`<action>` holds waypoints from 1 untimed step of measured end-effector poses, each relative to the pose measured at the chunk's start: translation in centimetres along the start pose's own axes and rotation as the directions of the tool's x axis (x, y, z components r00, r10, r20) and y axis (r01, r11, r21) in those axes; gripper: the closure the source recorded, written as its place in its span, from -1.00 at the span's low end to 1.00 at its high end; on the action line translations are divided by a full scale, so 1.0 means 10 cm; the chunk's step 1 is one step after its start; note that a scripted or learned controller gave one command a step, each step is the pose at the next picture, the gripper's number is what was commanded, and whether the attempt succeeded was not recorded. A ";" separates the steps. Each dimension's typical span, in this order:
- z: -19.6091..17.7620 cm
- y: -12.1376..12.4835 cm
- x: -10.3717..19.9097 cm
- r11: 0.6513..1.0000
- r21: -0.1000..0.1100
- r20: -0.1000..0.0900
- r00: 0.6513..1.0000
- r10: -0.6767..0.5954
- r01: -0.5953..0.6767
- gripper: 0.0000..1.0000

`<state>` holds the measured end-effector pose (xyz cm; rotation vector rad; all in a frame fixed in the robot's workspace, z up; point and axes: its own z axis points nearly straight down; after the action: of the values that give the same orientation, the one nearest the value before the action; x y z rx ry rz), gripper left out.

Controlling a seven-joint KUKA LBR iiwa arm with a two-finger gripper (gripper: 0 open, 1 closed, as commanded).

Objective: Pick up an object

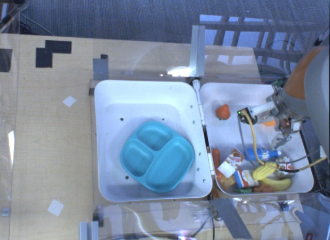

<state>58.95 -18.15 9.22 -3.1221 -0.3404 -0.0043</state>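
My gripper point(281, 139) hangs over the right side of the right bin point(232, 92), reaching in from the right. Just below it lies a blue bottle point(262, 155), with a yellow corn cob point(264, 171) and a banana point(277, 184) nearer the front edge. A small red-orange fruit point(223, 111) sits alone toward the back left of this bin. A small carton point(231, 164) and a red sausage point(215, 156) lie by the left wall. I see nothing held in the gripper.
The left bin point(111, 130) holds a blue divided plate point(157, 155). A yellow cable point(252, 137) loops from the wrist down over the right bin's objects. A small orange piece point(269, 123) lies beside the wrist.
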 end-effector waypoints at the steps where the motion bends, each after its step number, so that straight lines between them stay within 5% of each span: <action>1: 0.05 -0.36 0.70 1.000 -0.001 -0.004 1.000 0.002 -0.002 -1.00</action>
<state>65.04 -13.12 8.72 -3.1232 -0.3371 -0.0101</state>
